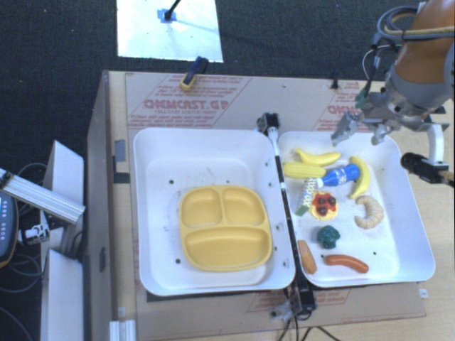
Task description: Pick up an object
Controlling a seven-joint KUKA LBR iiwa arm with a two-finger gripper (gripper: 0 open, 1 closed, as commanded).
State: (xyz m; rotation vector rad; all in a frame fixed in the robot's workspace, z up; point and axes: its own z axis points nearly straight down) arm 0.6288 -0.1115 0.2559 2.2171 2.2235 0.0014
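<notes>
The right bin (416, 244) holds several toy foods: a yellow banana (318, 156), a corn cob (300, 170), a blue bottle (341, 175), a second banana (362, 179), a berry tart (324, 204), a croissant (370, 212), broccoli (328, 236), a red sausage (347, 263) and an orange carrot (307, 256). My gripper (362, 135) hangs above the far rim of this bin, up and to the right of the bananas. Its fingers (346, 129) are spread open with nothing between them.
The left bin (156, 190) holds a yellow divided plate (225, 227). A black clamp (269, 123) sits at the far end of the seam between the bins. A yellow-handled tool (193, 74) lies on the cardboard behind the bins.
</notes>
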